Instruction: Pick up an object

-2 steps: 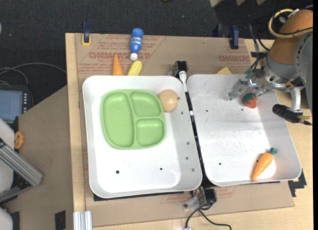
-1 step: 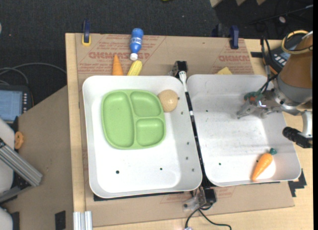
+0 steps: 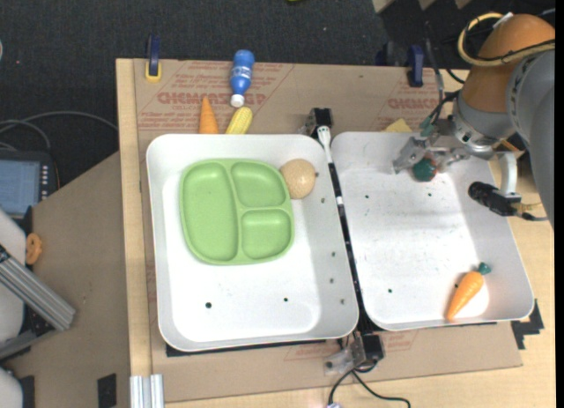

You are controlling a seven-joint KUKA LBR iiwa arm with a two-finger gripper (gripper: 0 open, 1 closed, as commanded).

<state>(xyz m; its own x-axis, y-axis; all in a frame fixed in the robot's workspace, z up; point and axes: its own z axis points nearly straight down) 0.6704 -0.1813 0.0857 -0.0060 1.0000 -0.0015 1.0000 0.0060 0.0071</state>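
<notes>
Arm (image 3: 520, 71) enters from R, wrist over upper part of R bin (image 3: 414, 248); jaws (image 3: 421, 161) low over bin floor near its back wall; a small dark teal obj (image 3: 426, 169) sits right at the tips, but can't tell if jaws are open, closed or gripping it; toy carrot (image 3: 465, 293) lies on R bin floor near front R corner, well apart from jaws; L bin (image 3: 176, 292) holds green 3-compartment plate (image 3: 236, 211), flat; tan ball (image 3: 299, 177) just beside plate's upper R edge; behind L bin on counter (image 3: 141, 98): blue/white bottle (image 3: 241, 77), small orange piece (image 3: 207, 116), yellow piece (image 3: 239, 120), close together.
</notes>
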